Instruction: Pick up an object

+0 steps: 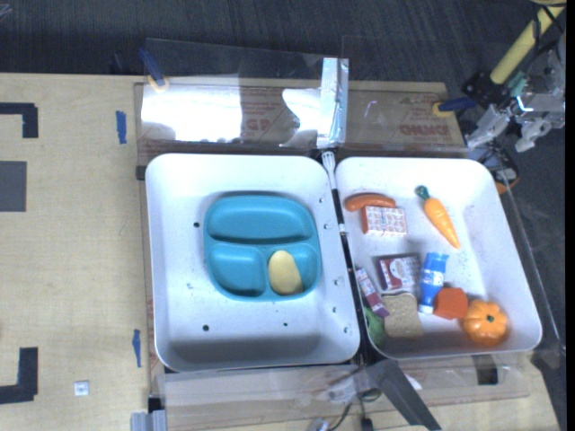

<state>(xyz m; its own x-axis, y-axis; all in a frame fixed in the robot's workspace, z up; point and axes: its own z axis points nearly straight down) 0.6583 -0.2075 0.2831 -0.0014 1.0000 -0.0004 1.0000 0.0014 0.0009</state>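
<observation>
The right bin (476, 185) holds several toy foods: a carrot (440, 220), a sausage (368, 201), a red and white carton (384, 222), a dark red box (397, 272), a blue can (433, 278), an orange-red block (451, 303), a small pumpkin (485, 322) and a brown bread slice (402, 314). In the left bin (171, 241) a blue divided tray (256, 227) carries a yellow lemon-like fruit (285, 272) in its lower right compartment. My gripper (521, 119) hangs at the upper right, beyond the right bin's far corner, away from every object.
A purple wrapped bar (368, 290) and something green (374, 327) lie along the right bin's left wall. A clear plastic panel (243, 97) stands behind the left bin. Yellow and blue cables (517, 57) run by the arm. The tan bench (63, 268) stretches left.
</observation>
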